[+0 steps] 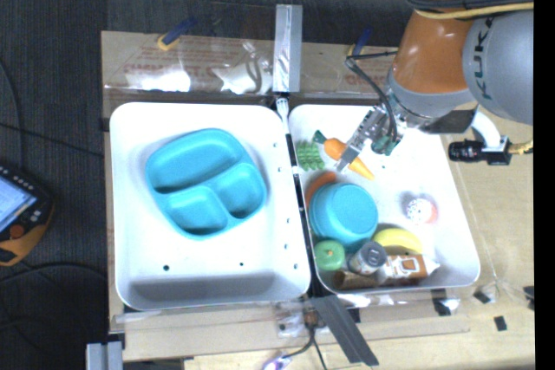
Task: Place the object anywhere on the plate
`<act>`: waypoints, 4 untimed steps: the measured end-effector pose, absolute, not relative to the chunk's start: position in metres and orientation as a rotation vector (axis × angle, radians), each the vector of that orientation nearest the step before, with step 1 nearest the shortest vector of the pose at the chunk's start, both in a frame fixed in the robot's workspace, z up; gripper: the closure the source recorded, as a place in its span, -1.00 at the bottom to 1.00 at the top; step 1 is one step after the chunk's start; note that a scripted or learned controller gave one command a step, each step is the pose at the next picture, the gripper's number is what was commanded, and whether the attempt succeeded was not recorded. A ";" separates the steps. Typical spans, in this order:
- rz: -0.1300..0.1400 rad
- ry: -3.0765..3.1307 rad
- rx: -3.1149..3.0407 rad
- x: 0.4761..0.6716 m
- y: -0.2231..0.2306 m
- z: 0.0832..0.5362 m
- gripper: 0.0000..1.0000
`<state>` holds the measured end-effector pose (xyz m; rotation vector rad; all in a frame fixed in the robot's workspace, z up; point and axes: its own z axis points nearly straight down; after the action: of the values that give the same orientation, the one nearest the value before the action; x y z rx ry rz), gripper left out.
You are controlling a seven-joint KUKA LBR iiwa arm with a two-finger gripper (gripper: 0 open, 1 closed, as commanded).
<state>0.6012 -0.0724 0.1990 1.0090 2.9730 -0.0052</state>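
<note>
A blue divided plate point(206, 179) lies in the left bin point(130, 273). A toy carrot point(335, 150) with green leaves lies near the back of the right bin point(455, 212), pointing to the lower right. My gripper point(364, 148) hangs low over the carrot's middle and hides part of it. I cannot make out whether it touches the carrot. The arm's orange band point(438, 39) sits above the bin's back right corner.
The right bin also holds a blue bowl point(345, 212), an orange thing point(317, 182) half under it, a green apple point(329, 255), a banana point(397, 238), a small bottle point(371, 256) and a white and pink ball point(419, 207). A ridge point(293, 186) divides the bins.
</note>
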 end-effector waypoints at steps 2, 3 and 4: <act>0.001 3.122 0.354 0.557 0.101 0.221 1.00; 0.002 3.113 0.411 0.606 0.124 0.248 1.00; 0.000 3.138 -0.132 0.597 0.079 0.196 1.00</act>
<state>0.5968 0.0793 0.1955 -0.1322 3.1380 0.0003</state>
